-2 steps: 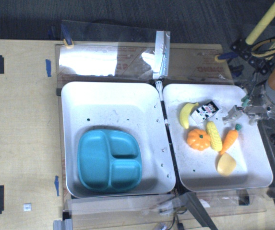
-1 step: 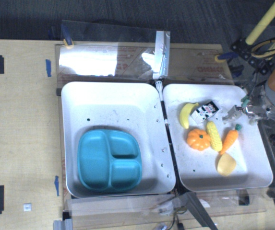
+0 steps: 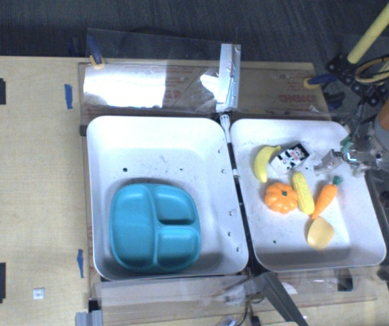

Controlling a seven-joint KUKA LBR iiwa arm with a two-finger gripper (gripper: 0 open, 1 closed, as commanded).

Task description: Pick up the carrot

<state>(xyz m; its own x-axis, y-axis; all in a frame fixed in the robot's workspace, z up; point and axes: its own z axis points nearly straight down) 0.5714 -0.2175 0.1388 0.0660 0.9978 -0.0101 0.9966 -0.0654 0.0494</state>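
The carrot (image 3: 325, 198) is orange with a small green top. It lies tilted in the right bin (image 3: 357, 250), near that bin's right side, with its green end pointing up and right. My gripper (image 3: 332, 161) reaches in from the right edge, just above and slightly right of the carrot's green end. It hangs apart from the carrot, with nothing seen in it.
Beside the carrot lie a corn cob (image 3: 303, 192), an orange pumpkin (image 3: 280, 197), a banana (image 3: 265, 161), a black-and-white toy (image 3: 290, 157) and a yellow lemon-like piece (image 3: 320, 233). The left bin (image 3: 106, 141) holds a blue divided plate (image 3: 155, 226). Cables and a yellow pole (image 3: 377, 22) sit at the top right.
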